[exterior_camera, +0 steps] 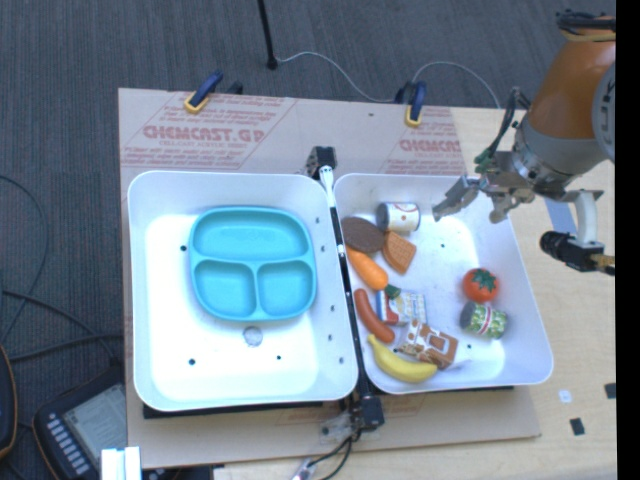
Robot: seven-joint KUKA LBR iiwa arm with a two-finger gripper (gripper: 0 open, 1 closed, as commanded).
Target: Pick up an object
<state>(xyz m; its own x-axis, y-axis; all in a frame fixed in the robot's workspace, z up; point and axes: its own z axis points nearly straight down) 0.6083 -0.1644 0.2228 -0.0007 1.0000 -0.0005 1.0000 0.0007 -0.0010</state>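
Observation:
My gripper hangs over the far part of the right bin, its two fingers spread open with nothing between them. A small white can lies just left of it. Below in the bin lie a brown piece, an orange wedge, a carrot, a red tomato, a green can, a red sausage, a banana, and two small printed packets.
The left bin holds a blue divided plate. A black clip sits where the bins meet at the back. The arm's orange band rises at the right, over the bench edge.

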